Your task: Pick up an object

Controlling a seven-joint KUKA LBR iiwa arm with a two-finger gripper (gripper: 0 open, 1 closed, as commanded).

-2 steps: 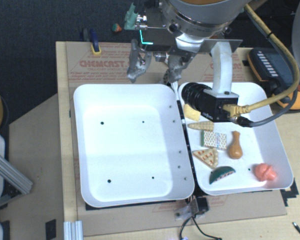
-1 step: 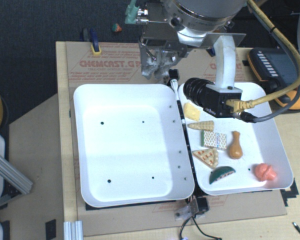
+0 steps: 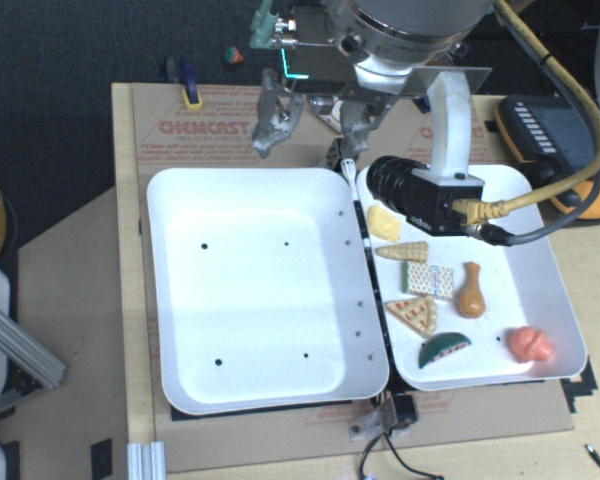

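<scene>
The left bin (image 3: 250, 288) lies below and to the left of the tool (image 3: 310, 133); judged from the task, it is the likely drop side. The tool hangs over the counter (image 3: 220, 128) just past the far rims of both bins, near the seam between them. Its two grey fingers (image 3: 270, 128) stand apart with nothing between them, so no grasp is made.

All candidate objects sit in the right bin (image 3: 550, 278), below and to the right of the tool. Nearest the tool is a pale yellow piece (image 3: 385, 223), close to the dividing rim. Beyond it lie a tan wedge (image 3: 404, 253), a patterned cracker-like square (image 3: 427, 280), a pizza-like slice (image 3: 413, 315) and a green-rimmed melon slice (image 3: 443, 348). Further right are a brown drumstick (image 3: 469, 290) and a pink lump (image 3: 529, 344), well apart from the tool.

A black camera unit (image 3: 420, 196) on the wrist overhangs the far end of the right bin.

Assessment: the pick is not begun. The objects lie loose and separate, which favours a single clean grasp; the yellow piece's closeness to the rim could crowd the fingers.
</scene>
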